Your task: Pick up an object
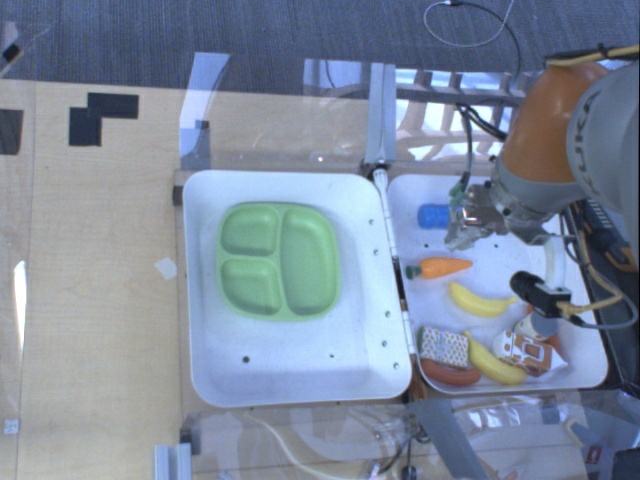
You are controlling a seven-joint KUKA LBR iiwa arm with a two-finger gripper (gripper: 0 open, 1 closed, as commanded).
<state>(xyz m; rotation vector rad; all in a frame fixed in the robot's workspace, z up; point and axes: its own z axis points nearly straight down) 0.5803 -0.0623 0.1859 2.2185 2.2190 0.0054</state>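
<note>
The gripper (466,224) hangs low in the right bin (590,366), just beside the blue cup (433,215) and above the carrot (442,267), likely lining up; its grip state I cannot tell.

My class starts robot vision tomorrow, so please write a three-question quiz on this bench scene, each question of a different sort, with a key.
1. True or false: the green divided plate lies in the same bin as the carrot.
2. Multiple choice: which thing lies nearest the gripper? A) the blue cup B) the sausage C) the green divided plate
3. Fill in: the right bin holds ___ bananas, one just below the carrot, the other near the bin's front edge.

Key: 1 false, the plate is in the left bin and the carrot in the right one; 2 A; 3 two.
</note>
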